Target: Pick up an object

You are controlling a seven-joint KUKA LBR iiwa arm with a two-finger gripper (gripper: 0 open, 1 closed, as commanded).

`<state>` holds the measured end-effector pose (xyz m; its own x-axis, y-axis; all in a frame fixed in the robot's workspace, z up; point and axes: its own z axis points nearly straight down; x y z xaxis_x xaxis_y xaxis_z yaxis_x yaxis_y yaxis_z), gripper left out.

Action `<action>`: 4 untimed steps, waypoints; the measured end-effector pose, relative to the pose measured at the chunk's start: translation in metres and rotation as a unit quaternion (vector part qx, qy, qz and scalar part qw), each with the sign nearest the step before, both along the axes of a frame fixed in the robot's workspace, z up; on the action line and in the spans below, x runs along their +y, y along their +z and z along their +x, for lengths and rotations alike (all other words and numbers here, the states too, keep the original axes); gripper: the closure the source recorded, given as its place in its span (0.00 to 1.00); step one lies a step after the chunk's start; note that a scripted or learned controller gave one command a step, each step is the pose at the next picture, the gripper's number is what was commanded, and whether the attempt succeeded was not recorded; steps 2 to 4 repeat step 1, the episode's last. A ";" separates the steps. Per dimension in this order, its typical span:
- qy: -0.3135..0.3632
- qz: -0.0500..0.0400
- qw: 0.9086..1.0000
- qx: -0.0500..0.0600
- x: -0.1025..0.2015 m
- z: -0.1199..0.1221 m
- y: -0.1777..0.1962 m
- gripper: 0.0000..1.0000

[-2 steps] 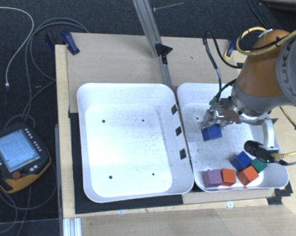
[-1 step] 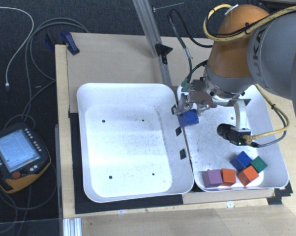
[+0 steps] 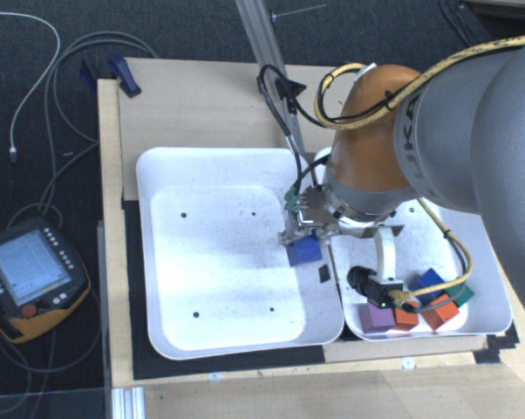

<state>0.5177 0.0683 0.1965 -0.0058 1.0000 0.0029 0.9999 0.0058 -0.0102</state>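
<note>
My gripper (image 3: 303, 244) hangs under the orange wrist band, over the right side of the left white bin (image 3: 158, 182). Between its fingers sits a small blue block (image 3: 304, 251), held just above the bin floor. The right white bin (image 3: 494, 317) holds the other objects in its front corner: a purple block (image 3: 378, 317), an orange block (image 3: 405, 319), a second blue block (image 3: 429, 280), a red block (image 3: 437, 315) and a green piece (image 3: 461, 295). The arm hides much of the right bin.
A metal rod (image 3: 261, 33) slants down from the top to the bins' shared edge. Cables (image 3: 437, 278) loop over the right bin. A teach pendant (image 3: 27, 273) lies on the floor at the left. A blue clamp (image 3: 123, 75) sits at the bench's back left corner.
</note>
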 end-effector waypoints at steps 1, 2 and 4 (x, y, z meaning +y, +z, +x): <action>-0.002 0.000 1.000 -0.004 -0.002 0.003 0.013 1.00; -0.002 0.000 1.000 -0.004 -0.002 0.003 0.013 1.00; -0.002 0.000 1.000 -0.004 -0.002 0.003 0.013 1.00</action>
